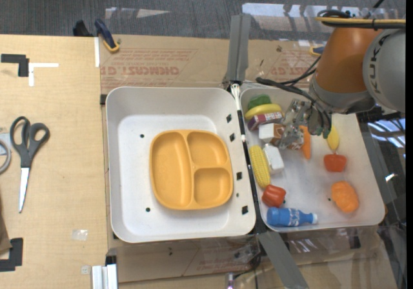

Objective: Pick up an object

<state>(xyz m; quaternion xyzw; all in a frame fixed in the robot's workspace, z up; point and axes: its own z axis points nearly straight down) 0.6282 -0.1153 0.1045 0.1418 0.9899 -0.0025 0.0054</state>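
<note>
Several toys crowd the right bin (368, 217); your gripper (295, 128) hangs among them near the carrot (306, 146). Grip state: cannot tell. Risk: neighbouring items could jam or deflect any grasp.

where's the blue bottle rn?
The blue bottle lies on its side at the near edge of the right bin, just below the red pepper and left of the orange fruit.

One fixed camera above the bench (51, 152), slanted downward, both white bins (122, 171) in frame, arm (361, 62) from right
</note>
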